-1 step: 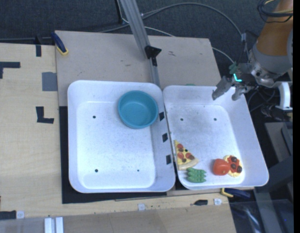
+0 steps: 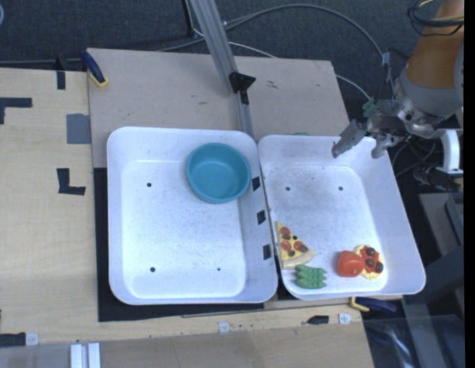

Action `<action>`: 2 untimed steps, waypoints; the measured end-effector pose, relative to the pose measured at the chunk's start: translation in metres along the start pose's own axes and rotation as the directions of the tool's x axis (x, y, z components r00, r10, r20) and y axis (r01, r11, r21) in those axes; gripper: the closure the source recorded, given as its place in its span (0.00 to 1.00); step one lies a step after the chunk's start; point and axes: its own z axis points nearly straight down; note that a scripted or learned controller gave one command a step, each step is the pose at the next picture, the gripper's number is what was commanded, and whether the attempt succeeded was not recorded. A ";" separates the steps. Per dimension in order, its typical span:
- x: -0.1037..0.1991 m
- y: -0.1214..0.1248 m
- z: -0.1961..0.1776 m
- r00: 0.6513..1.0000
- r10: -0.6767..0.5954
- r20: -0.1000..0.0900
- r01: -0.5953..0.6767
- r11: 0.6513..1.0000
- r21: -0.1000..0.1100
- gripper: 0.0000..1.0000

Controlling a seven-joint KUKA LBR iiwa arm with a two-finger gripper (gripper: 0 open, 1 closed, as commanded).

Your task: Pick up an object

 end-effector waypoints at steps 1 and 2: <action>0.008 -0.006 0.056 1.000 0.000 -0.001 0.000 1.000 0.004 0.00; 0.007 -0.012 0.117 1.000 0.000 -0.001 0.000 1.000 0.003 0.00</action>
